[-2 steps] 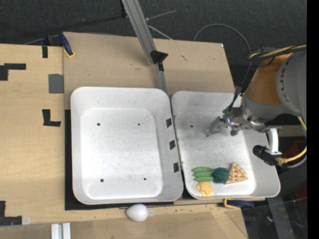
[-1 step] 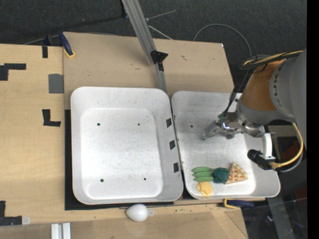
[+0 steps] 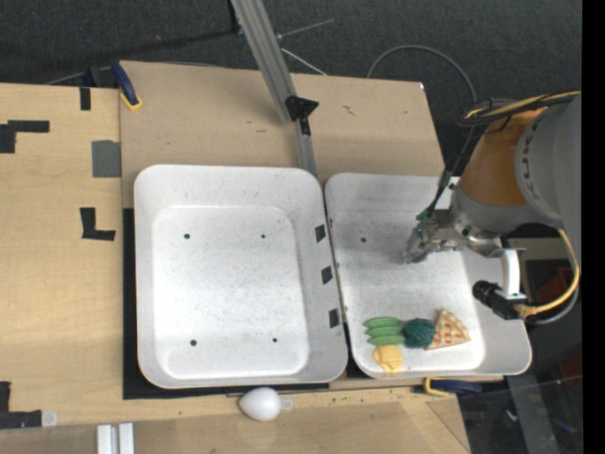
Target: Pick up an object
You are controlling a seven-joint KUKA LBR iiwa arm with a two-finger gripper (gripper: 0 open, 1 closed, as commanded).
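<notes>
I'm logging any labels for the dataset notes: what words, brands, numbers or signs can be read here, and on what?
None can be read.
The right bin, the left bin, the toy pizza slice, the green toy and the arm's orange band carry no legible print.

You look down from one fixed camera above the surface (image 3: 57, 253), tilted at a slant rather than straight overhead. It sits far enough back to take in both white bins, the left bin (image 3: 227, 183) and the right bin (image 3: 378, 197), whole. The arm (image 3: 529, 173) enters from your right edge.
</notes>
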